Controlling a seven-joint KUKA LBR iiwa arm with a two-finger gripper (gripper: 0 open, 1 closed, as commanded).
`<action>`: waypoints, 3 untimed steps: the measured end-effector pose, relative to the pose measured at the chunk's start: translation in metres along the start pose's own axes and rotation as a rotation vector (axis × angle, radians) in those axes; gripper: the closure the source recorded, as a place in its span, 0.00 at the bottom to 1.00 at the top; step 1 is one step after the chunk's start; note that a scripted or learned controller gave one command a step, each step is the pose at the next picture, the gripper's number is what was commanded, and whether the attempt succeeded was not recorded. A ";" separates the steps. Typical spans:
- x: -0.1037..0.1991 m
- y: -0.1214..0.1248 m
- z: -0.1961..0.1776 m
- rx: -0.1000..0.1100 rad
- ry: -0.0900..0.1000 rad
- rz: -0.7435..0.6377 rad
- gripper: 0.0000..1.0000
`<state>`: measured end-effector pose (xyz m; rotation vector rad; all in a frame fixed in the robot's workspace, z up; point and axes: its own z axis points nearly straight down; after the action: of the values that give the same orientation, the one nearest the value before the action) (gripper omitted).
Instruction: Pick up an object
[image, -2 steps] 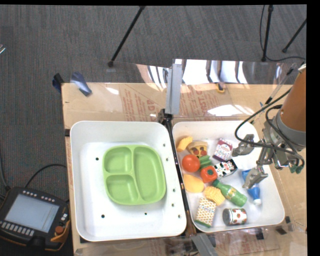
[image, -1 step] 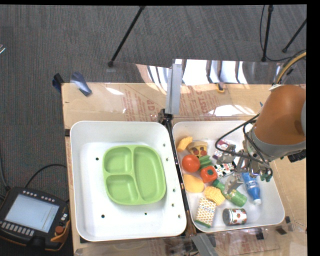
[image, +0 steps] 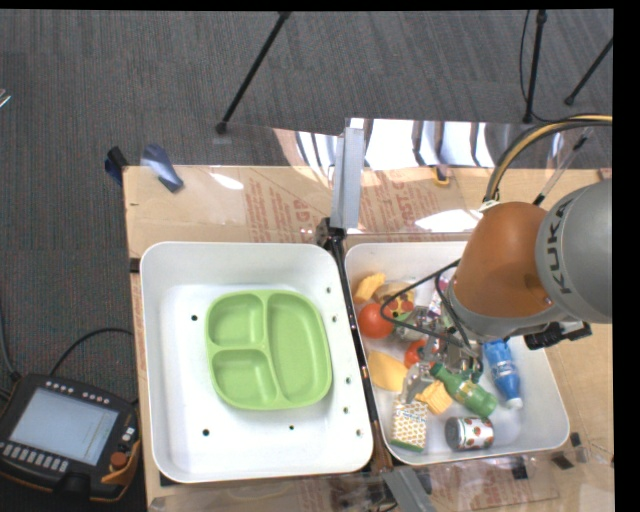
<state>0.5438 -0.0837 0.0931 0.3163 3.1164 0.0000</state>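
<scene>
Landmark: the divider (image: 352, 330) between the two bins; every place below is taken from it.
Left bin (image: 165, 300): left of the divider, it holds a green tray (image: 268, 349) with three compartments lying flat near its middle.
Right bin (image: 553, 415): right of the divider, crowded with candidates. A tomato (image: 375, 320) and a yellow piece (image: 369, 287) lie just beside the divider; further right a green bottle (image: 466, 389), a can (image: 469, 432) and a blue bottle (image: 502, 370).
Gripper (image: 432, 335): low over the pile, right of the tomato and above the green bottle. Whether it is spread or pinching, I cannot tell; cables and clutter hide it.
Arm (image: 515, 265): reaches in from the far right.
Done: the reach into the right bin, by my reading.
Left: a confirmed grasp and a lift; nothing visibly hangs from the gripper.
</scene>
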 end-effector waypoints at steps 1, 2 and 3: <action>-0.001 0.002 -0.010 0.000 -0.002 -0.007 1.00; -0.001 0.003 -0.010 0.000 -0.002 -0.008 0.00; -0.074 0.008 0.006 0.000 0.007 0.105 0.00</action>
<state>0.6179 -0.0906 0.0877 0.4806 3.1024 0.0015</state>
